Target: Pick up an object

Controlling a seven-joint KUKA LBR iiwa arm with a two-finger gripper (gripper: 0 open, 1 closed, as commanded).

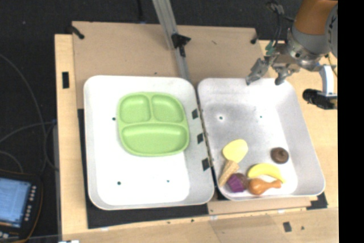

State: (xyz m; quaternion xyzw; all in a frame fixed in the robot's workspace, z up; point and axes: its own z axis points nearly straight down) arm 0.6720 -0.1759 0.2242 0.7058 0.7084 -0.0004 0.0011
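My gripper (265,75) hangs over the far right edge of the right bin (250,111), its two dark fingers spread apart with nothing between them. The toys lie well below it at the bin's near end: a yellow ice-cream cone (232,157), a purple piece (236,182), a yellow banana (266,171), an orange-brown drumstick (263,184) and a small brown doughnut (278,155).
The left bin (102,179) holds a green divided plate (152,124). A slanted metal pole (165,14) rises behind the bins. A tablet (17,202) lies at the lower left off the bench.
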